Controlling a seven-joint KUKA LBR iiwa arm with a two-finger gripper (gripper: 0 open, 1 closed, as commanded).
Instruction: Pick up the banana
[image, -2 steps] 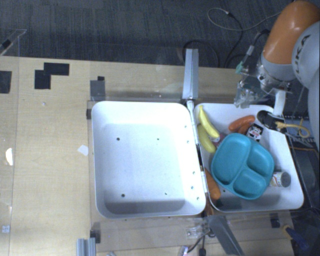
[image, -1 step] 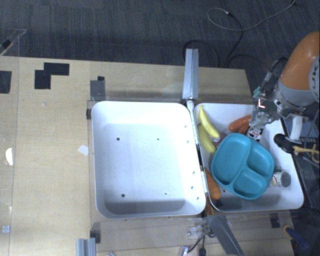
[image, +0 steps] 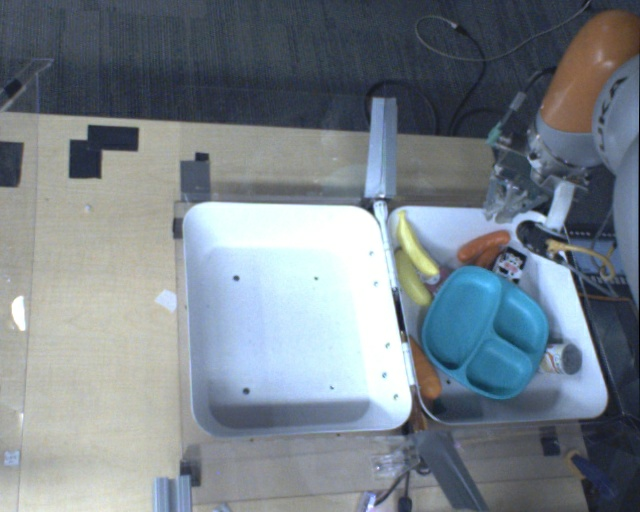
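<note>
Nearest the camera, a blue divided tray (image: 486, 332) fills much of the right bin (image: 590, 385), while the banana (image: 415, 246) lies along that bin's left wall, long axis running front to back. Whether the end effector (image: 507, 202) is released or clenched cannot be told; it hovers over the bin's far right corner, so the banana lies to its left and slightly nearer the counter's front.

grey arm (image: 618, 110) with a rounded orange band (glossy) and a pale, translucent-looking gripper (image: 508, 200).

At the frame's right, the banana (image: 414, 248) lies along the right bin's (image: 590, 390) left wall, beside a teal divided plate (image: 486, 332). The gripper (image: 507, 203) hangs above that bin's upper rim, near an orange sausage (image: 484, 246).
</note>
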